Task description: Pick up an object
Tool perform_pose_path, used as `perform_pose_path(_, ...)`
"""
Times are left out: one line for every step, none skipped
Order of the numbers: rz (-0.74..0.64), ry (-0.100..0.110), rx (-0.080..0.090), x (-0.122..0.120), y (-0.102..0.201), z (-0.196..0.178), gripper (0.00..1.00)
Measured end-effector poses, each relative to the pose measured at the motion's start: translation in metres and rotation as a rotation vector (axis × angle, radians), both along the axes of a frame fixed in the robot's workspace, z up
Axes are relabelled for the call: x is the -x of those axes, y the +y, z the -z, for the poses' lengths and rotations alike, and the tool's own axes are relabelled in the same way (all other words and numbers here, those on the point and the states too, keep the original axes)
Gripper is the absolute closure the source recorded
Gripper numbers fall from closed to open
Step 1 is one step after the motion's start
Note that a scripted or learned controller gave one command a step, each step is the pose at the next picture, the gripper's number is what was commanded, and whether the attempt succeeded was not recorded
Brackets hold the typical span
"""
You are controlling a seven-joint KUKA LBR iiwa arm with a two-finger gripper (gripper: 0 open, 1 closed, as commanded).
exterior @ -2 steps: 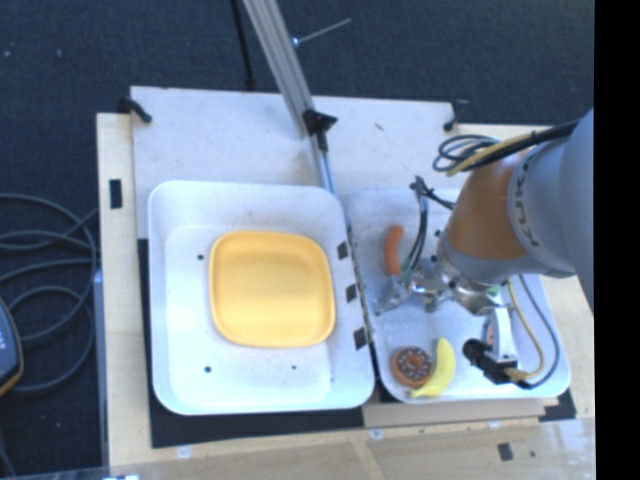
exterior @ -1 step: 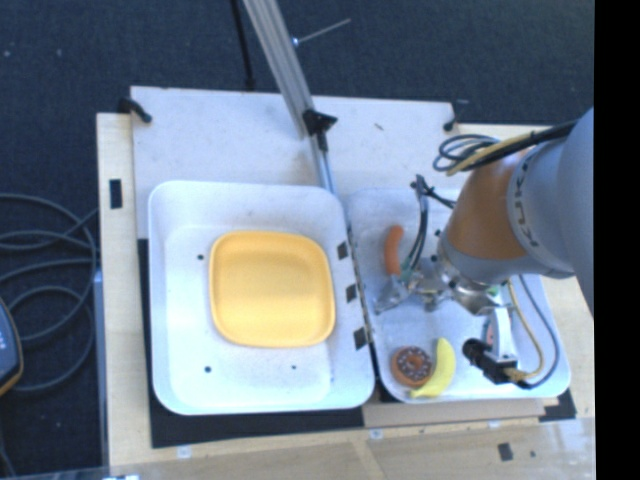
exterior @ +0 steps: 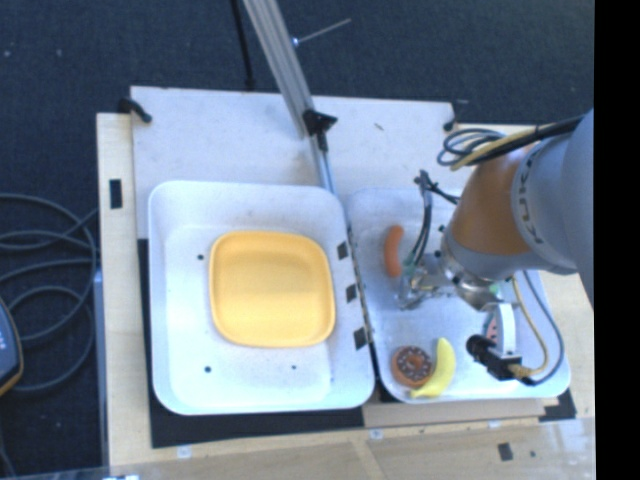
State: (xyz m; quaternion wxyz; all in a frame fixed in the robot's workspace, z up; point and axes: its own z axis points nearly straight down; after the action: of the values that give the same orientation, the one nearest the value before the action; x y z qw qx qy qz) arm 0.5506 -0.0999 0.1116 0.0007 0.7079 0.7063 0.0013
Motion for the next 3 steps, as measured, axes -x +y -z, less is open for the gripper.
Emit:
perform_pose_path(-0.002,-0.003,0.001,0.007,-0.002,-0.059,1.00)
perform_pose_path(-0.002,-0.002,0.001,0.005,-0.002,-0.112,1.00)
perform_pose_path(-0.006,0.002,0.000,-0.003,0.048,-0.119,1.00)
